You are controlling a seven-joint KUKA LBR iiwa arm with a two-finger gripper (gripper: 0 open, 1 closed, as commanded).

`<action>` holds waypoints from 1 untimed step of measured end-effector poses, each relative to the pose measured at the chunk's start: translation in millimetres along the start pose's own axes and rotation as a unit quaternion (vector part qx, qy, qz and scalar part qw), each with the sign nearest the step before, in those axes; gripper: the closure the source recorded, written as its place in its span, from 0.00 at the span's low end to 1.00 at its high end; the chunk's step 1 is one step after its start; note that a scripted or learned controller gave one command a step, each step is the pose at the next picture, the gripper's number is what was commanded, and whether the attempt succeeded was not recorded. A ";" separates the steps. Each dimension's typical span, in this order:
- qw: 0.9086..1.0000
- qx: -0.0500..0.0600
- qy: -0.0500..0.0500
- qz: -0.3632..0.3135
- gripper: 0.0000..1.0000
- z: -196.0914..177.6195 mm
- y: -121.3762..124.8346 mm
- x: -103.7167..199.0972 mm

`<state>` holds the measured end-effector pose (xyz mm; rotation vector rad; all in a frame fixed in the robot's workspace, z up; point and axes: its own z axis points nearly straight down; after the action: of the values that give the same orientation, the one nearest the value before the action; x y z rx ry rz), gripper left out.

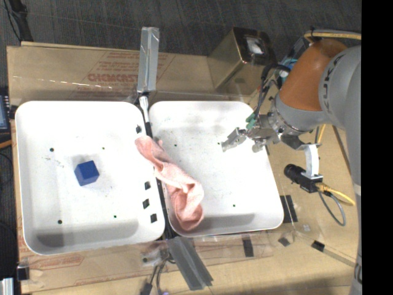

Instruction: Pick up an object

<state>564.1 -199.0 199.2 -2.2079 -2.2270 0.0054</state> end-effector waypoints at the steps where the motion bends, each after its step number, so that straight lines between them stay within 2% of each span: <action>1: 0.999 -0.002 -0.001 -0.035 0.00 -57.3 9.4 -9.6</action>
<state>574.0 -208.6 256.4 -2.1308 -2.3067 0.0013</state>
